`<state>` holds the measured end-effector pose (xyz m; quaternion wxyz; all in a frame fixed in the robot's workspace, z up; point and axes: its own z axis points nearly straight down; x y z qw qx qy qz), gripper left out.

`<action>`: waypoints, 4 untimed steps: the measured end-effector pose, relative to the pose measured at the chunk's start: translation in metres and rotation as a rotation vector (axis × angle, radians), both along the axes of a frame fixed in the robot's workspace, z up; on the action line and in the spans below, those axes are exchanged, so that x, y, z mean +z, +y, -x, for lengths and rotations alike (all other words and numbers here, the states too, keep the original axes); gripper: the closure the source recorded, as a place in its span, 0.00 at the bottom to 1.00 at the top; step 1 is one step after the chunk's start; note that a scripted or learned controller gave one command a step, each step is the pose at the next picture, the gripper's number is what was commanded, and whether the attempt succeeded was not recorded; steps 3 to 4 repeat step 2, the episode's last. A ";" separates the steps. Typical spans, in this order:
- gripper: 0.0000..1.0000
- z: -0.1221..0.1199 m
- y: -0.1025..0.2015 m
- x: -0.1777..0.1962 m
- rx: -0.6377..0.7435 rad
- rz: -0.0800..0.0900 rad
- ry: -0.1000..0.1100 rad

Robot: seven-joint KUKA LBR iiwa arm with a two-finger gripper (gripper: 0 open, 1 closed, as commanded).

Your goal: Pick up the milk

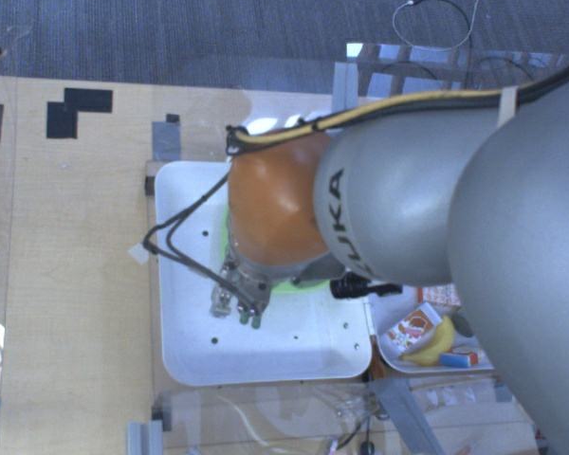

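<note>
Honestly, your gripper hangs low over the left bin, grasping nothing I can see. Milk's probably that carton at four o'clock, beside the banana.

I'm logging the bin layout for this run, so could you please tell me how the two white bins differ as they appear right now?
The left bin shows most of its bare floor, with the gripper hanging over it; the right bin is largely covered by the arm, leaving one corner visible. That corner holds a banana and a printed carton. A green item peeks beneath the wrist at left. Both are shallow and white.
</note>
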<state>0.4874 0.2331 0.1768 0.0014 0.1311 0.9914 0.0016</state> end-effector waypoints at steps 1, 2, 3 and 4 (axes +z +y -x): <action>1.00 -0.003 0.004 -0.085 0.314 -0.003 -0.011; 1.00 -0.024 0.003 0.003 0.691 0.000 -0.011; 1.00 -0.024 0.003 0.003 0.691 0.000 -0.011; 1.00 -0.024 0.003 0.003 0.691 0.000 -0.011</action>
